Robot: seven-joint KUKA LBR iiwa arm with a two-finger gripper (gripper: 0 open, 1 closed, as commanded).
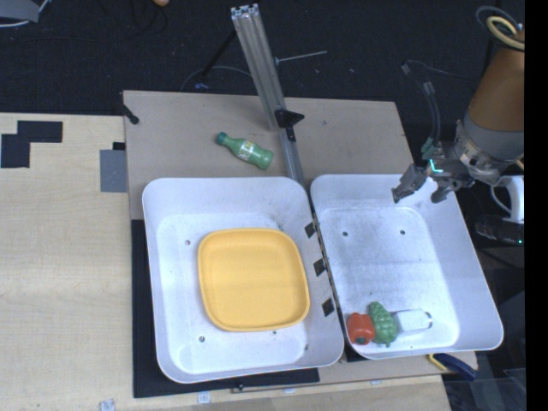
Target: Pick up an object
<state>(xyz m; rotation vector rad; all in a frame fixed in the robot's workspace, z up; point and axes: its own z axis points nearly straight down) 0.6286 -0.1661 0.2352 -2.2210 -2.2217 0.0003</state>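
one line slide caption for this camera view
Gripper hovers open over the right bin's far rim, apart from its red, green and white items; a yellow plate fills the left bin.

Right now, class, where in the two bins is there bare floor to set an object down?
Right bin: bare floor between the pincer and the toy vegetables crowding its near edge. Left bin: the yellow plate leaves just a border strip.
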